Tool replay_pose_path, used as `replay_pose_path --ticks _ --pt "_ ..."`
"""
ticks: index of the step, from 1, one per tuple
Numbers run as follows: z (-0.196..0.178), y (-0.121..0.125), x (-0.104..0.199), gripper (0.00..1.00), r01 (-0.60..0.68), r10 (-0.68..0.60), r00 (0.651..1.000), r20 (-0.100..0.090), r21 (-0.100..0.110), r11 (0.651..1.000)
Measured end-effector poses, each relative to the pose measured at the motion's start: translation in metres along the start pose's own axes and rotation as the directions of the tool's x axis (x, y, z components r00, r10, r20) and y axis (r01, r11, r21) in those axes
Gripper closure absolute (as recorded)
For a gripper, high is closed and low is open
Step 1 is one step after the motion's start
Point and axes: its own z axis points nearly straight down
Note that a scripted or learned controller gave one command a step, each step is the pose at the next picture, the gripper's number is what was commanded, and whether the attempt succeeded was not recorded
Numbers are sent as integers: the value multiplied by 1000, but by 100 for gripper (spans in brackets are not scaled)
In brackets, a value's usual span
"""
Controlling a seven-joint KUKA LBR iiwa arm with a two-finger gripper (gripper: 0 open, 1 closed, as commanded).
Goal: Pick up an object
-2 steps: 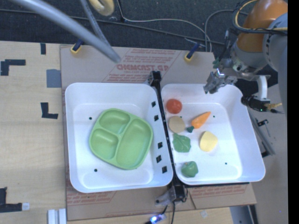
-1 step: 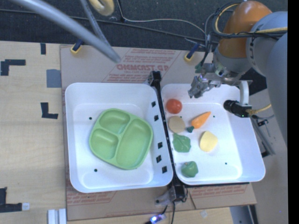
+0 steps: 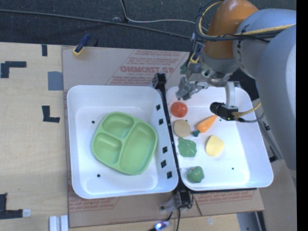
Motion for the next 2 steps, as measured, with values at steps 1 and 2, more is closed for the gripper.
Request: replay_pose_path --ticks 1,2 --pt "-13 -4 56 100 0 0 1000 0 -2 1000" --pt "-4 -14 107 100 -1 1 1000 1 1 1000"
